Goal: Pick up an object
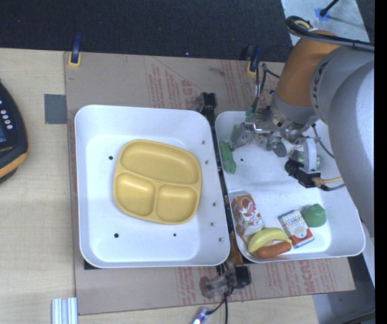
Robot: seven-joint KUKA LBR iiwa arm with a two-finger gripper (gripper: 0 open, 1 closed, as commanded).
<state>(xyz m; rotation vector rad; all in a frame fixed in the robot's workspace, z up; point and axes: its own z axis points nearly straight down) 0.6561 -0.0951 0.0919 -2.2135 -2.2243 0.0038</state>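
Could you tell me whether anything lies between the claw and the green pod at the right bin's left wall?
Nothing visible does: the claw sits just up and right of the green pod, with bare white bin floor between them.

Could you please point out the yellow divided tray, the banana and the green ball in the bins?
yellow divided tray point(157, 181): camera view, on the ridge between its compartments.
banana point(269, 237): camera view, middle of its curved body.
green ball point(313, 215): camera view, centre of its top.

Left white bin holds a yellow divided tray. Right white bin holds a green pepper, snack packet, banana, juice carton and green ball; the gripper hangs over its far end.
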